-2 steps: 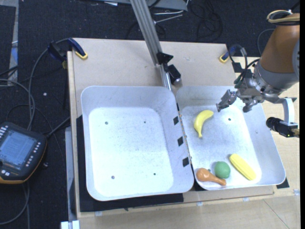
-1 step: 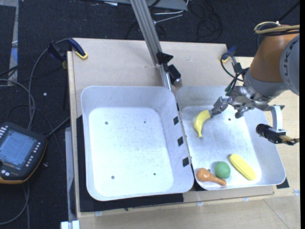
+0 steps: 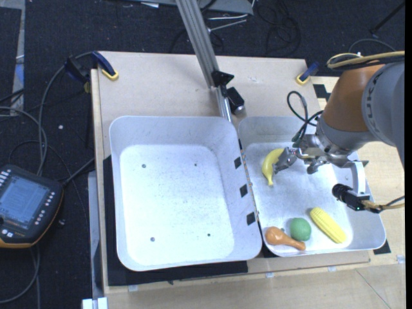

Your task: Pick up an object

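In the right bin (image 3: 380, 235) I saw a yellow banana (image 3: 270, 164) lying curved near the left wall, and along the near edge an orange gourd (image 3: 283, 237), a green ball (image 3: 300, 228) touching it, and a corn cob (image 3: 328, 225).

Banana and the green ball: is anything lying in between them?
No. In the camera view, only bare white bin floor lies between the banana and the green ball.

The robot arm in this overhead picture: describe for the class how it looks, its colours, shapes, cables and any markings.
The arm is thick and rounded, grey, with a broad orange band above the wrist. A thin black cable loops beside the wrist, and a yellowish one arches over the orange part. The gripper is small, of grey and silvery metal with dark parts. No lettering or markings can be made out.
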Available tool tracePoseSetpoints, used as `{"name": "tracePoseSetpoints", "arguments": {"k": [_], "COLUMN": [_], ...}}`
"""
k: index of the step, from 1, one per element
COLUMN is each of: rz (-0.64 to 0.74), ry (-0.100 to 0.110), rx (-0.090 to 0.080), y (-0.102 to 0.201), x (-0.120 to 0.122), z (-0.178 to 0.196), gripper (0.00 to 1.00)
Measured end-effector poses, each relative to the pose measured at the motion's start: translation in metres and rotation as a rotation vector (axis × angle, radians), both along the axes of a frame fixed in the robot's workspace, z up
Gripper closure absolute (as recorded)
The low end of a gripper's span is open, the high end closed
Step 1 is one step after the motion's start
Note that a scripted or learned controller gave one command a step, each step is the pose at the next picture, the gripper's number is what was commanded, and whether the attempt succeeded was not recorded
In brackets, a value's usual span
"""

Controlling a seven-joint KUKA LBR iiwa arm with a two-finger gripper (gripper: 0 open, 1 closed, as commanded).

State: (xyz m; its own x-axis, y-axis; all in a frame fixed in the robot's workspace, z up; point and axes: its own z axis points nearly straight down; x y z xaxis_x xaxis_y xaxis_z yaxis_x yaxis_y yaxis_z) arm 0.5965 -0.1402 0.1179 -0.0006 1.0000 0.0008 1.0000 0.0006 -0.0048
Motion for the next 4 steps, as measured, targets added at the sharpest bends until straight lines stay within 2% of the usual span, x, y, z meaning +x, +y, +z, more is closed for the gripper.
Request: {"name": "tracePoseSetpoints", "arguments": {"k": [1,2,3,4], "rz": [0.000,-0.001,-0.001,-0.001], "ry": [-0.003,-0.005,-0.010,-0.009], "rx": [-0.001,-0.001,-0.002,-0.002], "y": [0.000,0.000,-0.002,-0.004], "x": [0.000,0.000,0.004,0.007], "z": [-0.024,-0.012,0.050,0.092], "gripper": [0.00,1.00,1.00,1.00]}}
